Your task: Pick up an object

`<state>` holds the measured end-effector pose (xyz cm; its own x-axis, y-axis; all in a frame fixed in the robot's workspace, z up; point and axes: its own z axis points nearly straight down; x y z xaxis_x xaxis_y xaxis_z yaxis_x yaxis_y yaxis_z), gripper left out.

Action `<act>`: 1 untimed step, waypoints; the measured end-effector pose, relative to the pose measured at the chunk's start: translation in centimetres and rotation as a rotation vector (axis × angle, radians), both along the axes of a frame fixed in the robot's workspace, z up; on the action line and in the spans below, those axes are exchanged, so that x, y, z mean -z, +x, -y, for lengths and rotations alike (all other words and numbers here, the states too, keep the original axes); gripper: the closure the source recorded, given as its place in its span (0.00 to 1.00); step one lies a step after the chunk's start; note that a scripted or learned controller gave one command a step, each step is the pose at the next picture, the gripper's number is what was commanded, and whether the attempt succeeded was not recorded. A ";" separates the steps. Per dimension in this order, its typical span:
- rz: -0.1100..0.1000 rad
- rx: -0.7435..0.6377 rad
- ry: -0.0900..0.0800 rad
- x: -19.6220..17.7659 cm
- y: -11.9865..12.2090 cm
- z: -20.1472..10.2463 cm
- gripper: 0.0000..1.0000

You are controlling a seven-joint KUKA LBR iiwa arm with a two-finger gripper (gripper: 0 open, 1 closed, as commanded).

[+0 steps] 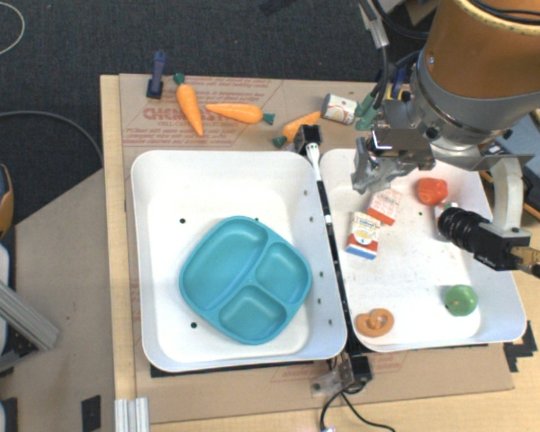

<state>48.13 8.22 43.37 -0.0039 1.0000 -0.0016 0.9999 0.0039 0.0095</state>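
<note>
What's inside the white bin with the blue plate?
Just the blue plate, a tray with three sections, lying flat on the left bin's floor. A few small dark dots mark the bare floor around it. Whatever lies under the plate is covered.

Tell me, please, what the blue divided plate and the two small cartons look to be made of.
The blue divided plate looks like molded plastic: one even color, soft sheen, rounded compartment edges. The two small cartons look like printed cardboard or toy plastic; flat faces with red and white print show, but the view leaves it open.
</note>
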 end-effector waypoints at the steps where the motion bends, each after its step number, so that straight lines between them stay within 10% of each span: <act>1: -0.024 -0.005 0.000 12.4 -0.4 -9.6 1.00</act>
<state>47.71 17.82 31.01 -0.0089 1.0000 -0.0018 0.9999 0.0088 -0.0143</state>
